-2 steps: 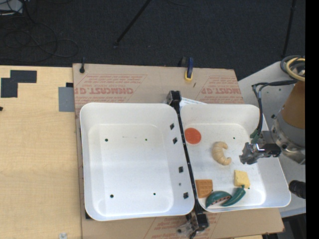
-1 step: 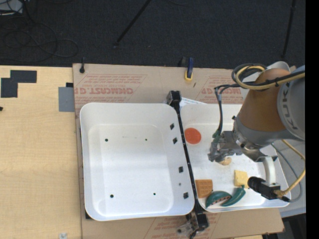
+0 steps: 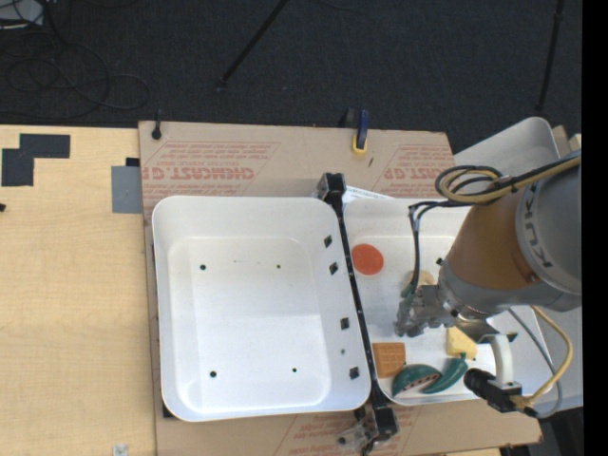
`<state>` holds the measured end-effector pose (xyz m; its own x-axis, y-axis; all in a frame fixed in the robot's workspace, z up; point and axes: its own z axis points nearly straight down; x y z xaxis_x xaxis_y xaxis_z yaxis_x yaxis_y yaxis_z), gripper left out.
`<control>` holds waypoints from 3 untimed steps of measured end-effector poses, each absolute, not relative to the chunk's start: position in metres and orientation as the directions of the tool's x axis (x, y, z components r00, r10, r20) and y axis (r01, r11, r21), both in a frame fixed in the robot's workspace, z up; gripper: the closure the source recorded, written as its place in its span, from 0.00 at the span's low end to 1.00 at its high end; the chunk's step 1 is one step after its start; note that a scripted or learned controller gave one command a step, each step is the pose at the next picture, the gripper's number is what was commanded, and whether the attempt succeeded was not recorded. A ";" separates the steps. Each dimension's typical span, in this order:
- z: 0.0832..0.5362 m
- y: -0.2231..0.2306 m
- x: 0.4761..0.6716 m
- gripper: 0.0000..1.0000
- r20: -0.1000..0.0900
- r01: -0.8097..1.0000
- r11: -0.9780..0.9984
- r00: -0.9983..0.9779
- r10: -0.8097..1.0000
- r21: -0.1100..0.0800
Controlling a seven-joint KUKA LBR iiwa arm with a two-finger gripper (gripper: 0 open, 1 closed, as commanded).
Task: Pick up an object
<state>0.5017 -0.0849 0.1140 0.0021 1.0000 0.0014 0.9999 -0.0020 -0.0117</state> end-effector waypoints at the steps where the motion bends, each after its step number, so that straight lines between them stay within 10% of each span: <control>1: 0.363 -0.106 0.509 1.00 -0.003 1.000 0.001 -0.001 1.000 0.016; 3: 0.195 -0.070 0.524 1.00 0.003 1.000 0.003 -0.003 1.000 -0.009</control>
<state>0.5238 -0.0701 0.1945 -0.0031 1.0000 0.0028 1.0000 0.0031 -0.0090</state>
